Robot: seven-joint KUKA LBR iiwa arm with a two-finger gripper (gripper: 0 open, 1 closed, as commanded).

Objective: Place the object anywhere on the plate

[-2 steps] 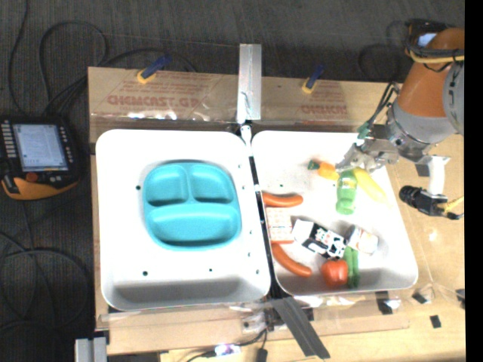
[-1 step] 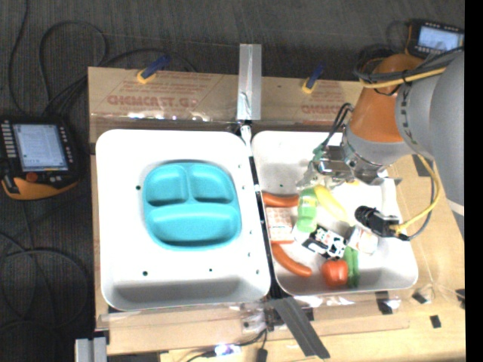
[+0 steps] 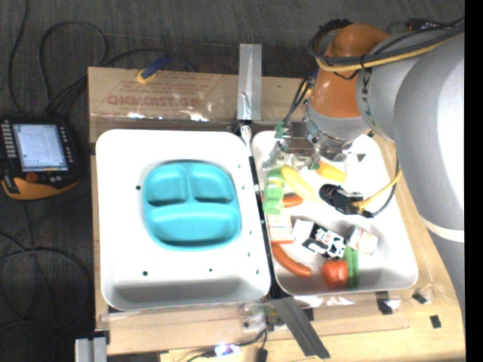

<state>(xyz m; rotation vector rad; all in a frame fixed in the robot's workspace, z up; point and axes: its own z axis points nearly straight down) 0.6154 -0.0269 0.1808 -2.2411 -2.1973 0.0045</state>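
Observation:
A turquoise plate with three compartments lies in the left white bin. The right bin holds several toy foods: a yellow banana-like piece, a green piece, an orange carrot, a red sausage, a tomato, and a white carton. My gripper hangs over the upper part of the right bin, just above the yellow piece. The wrist hides its fingertips.
A teach pendant lies on the floor at the left. Brown cardboard sits behind the left bin. A metal post stands between the bins at the back. The grey arm covers the right side.

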